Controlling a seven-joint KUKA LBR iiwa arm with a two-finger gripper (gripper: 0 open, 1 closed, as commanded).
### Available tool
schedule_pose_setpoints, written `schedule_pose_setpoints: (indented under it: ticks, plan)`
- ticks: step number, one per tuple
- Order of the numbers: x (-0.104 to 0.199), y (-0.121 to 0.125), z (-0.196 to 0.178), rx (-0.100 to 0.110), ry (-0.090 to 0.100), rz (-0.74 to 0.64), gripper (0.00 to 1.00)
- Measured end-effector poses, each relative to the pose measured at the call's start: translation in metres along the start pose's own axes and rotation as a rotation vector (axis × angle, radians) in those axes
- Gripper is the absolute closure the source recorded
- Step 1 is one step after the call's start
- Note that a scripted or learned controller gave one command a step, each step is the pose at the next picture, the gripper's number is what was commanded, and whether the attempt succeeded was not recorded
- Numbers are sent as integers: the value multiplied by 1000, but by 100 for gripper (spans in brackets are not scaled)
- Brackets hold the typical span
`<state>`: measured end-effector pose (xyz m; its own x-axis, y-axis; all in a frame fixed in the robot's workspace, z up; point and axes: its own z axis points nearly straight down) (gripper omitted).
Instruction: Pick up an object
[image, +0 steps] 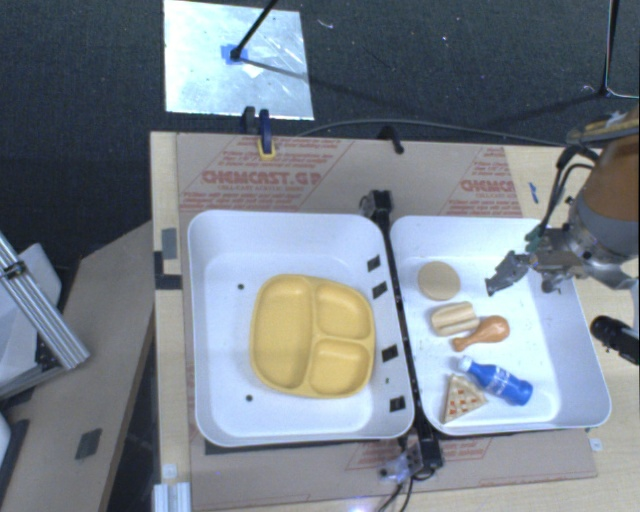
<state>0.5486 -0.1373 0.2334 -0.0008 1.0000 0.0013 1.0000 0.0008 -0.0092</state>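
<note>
- Bench (170, 330) of pale wood carries a brown sheet printed with red lettering, and on that sheet you have two shallow white bins side by side.
- Left bin (220, 250) holds a yellow divided plate (312, 335) lying flat at its centre.
- Right bin (575, 385) holds five things: a round cracker (438, 280) at 12 o'clock of the group, a bread roll (453, 318) just below it, a chicken drumstick (482, 331) touching the roll at its 4 o'clock, a blue bottle (498, 382) and a pizza slice (462, 398) at 6 o'clock.
- Gripper (525, 270) hangs over the right bin at 3 o'clock of the cracker, apart from every item; you can see its fingers spread, pinching nothing.
- Dark carpet lies beyond the bench, with a shiny metal plate (238, 58) at 12 o'clock and an aluminium rail (35, 305) at 9 o'clock.
</note>
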Motion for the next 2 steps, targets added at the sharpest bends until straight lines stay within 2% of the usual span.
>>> schedule_pose_setpoints:
  ticks: [1, 2]
  plan:
    - [0, 2, -5, -10, -2, -2, 0]
    - [1, 1, 57, -8, -1, -1, 0]
